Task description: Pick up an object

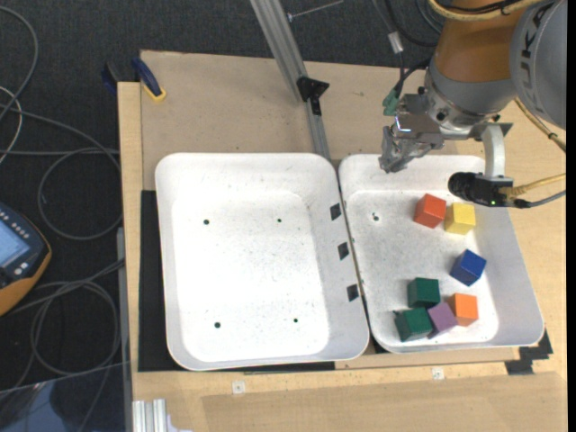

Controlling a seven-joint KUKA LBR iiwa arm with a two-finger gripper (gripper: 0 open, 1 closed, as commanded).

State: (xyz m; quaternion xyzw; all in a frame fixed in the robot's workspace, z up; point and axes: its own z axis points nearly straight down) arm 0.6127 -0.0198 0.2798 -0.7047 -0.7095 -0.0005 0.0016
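Gripper [393, 158] sat over the far edge of the right bin [513, 331], near its far-left corner. Fingers pointed down and looked close together, nothing seen between them; could not tell for sure how far apart they were. All blocks lay in the right bin, apart from the gripper: orange block [431, 211] touching yellow block [461, 217] toward the far side, blue block [468, 266] mid-right. Near edge held a cluster: green block [424, 292], second green block [413, 323], purple block [442, 317], small orange block [465, 307], packed together. Left bin [180, 331] sat beside it on the counter [225, 93].
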